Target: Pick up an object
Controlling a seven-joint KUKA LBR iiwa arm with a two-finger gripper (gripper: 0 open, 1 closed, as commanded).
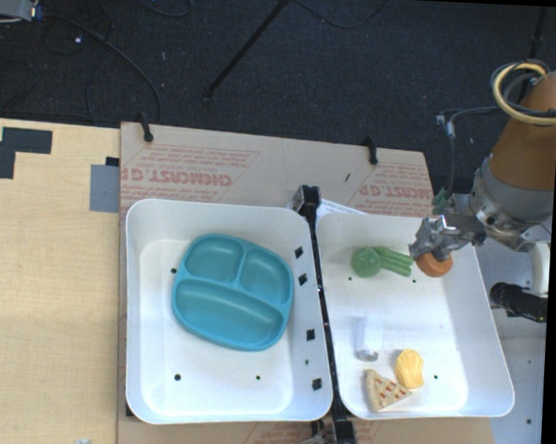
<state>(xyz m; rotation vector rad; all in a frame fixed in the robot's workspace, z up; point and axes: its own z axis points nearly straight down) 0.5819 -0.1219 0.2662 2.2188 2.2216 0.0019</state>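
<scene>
My gripper (pixel 434 243) hangs over the far right part of the right bin (pixel 483 323). A small orange round object (pixel 434 265) shows directly under its tip, touching or nearly touching it. A green scoop-like toy (pixel 379 262) lies just left of the gripper, its handle pointing toward the orange object. Nearer the front of the same bin are a pale translucent cup (pixel 369 336), a yellow toy (pixel 410 369) and a tan wedge-shaped toy (pixel 383 390).
The left bin (pixel 143 349) holds a teal divided plate (pixel 233 292). A black-clipped divider (pixel 313 294) runs where the two bins meet. Cardboard (pixel 262 173) lies under both bins, and a wooden bench top (pixel 39 286) extends to the left.
</scene>
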